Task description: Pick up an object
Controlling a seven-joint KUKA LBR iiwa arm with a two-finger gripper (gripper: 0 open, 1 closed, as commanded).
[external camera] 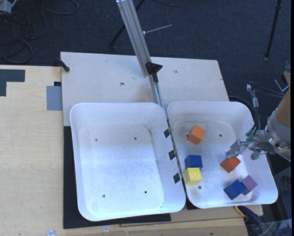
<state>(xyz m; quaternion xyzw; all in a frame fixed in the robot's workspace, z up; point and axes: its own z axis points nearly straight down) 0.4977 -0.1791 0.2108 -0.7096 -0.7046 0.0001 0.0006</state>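
The right bin [245, 113] holds several blocks. An orange one [196, 134] lies near its middle, and a blue one [193, 161] touches a yellow one [192, 175] by the left wall. A red block [230, 164] sits toward the right side, with another blue block [234, 190] and a purple block [249, 183] in the near right corner. My gripper [239, 150] reaches in over the right rim and hangs just above and behind the red block. Nothing is seen held in it.
The left bin [87, 117] stands beside the right one, with a row of black clips [172, 154] along the shared wall. A slanted aluminium rail [137, 38] rises behind the bins. The bench edge runs along the front.
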